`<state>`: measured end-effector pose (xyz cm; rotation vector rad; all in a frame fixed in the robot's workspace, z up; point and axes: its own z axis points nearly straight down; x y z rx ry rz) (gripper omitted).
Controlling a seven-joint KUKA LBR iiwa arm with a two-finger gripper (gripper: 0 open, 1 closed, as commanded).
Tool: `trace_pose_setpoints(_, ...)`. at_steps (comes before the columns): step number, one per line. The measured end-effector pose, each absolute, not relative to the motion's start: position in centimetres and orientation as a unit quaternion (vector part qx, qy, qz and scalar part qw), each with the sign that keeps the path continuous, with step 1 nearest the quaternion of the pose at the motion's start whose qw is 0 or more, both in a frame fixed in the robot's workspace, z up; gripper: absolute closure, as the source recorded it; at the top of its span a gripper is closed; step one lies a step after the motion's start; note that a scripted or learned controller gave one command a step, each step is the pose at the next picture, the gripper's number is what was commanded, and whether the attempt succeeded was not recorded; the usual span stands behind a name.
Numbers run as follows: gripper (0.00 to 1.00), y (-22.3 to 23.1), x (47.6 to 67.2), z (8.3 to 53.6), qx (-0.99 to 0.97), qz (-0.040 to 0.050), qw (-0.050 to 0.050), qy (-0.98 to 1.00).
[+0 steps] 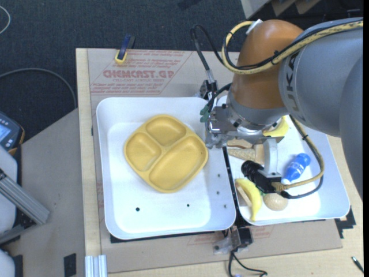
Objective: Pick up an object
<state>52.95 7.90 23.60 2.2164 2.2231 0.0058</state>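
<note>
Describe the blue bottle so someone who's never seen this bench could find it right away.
Start at the right white bin, the one under the grey arm. Near that bin's right side lies a small bottle, beside a black cable. It is the only blue thing among the yellow banana and tan pieces there.

Red print reading "CHEMCAST GP" stands on the brown board [141, 74] behind the bins.

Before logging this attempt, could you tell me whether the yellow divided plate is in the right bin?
No, the yellow divided plate lies in the left bin.
</note>
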Motion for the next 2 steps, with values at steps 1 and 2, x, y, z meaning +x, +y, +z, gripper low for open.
trace_pose_setpoints(1,1.00,8.4,52.6,23.1,0.707,-0.0007,-0.001,0.707)
trace_pose_setpoints(2,1.00,8.1,52.6,21.5,0.707,-0.0019,-0.002,0.707)
